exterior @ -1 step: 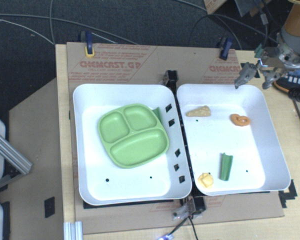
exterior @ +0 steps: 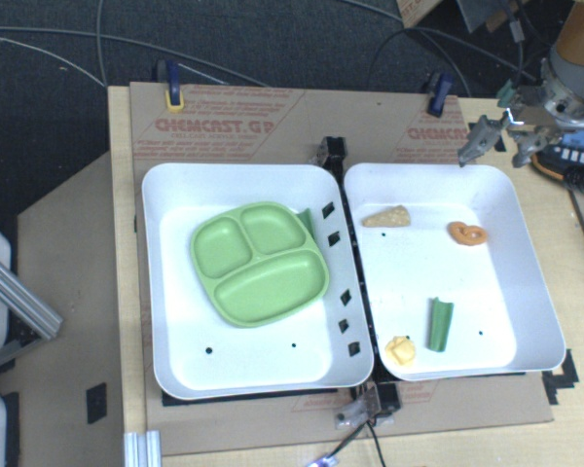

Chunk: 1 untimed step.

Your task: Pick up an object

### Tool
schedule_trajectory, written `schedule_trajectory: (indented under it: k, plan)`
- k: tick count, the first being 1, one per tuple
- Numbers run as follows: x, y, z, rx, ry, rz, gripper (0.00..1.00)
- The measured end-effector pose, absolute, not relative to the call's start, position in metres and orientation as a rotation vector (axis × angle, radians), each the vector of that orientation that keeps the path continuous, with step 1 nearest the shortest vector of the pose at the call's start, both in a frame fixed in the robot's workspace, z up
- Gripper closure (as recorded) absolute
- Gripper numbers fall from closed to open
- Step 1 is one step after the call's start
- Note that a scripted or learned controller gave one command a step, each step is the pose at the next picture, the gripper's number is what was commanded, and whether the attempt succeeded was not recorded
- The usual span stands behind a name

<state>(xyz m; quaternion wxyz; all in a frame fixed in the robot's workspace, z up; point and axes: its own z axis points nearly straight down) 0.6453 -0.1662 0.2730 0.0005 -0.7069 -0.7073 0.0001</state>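
Nothing was picked yet: the gripper (exterior: 487, 136) hovered beyond the right bin's (exterior: 526, 251) far rim, fingers spread, pinching nothing.

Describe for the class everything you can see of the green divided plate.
The green divided plate is pale green, smooth, plastic-looking, with rounded corners and three compartments: two small ones at the far side, one large at the near side. It lies flat, slightly rotated, on the left bin's floor. Its compartments hold nothing, and a darker green piece pokes out at its far right corner.
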Motion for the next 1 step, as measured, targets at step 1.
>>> schedule_trajectory:
  k: [1]
  plan:
    - [0.6494,-0.1600,0.2282,-2.217,-2.220,0.004,0.00]
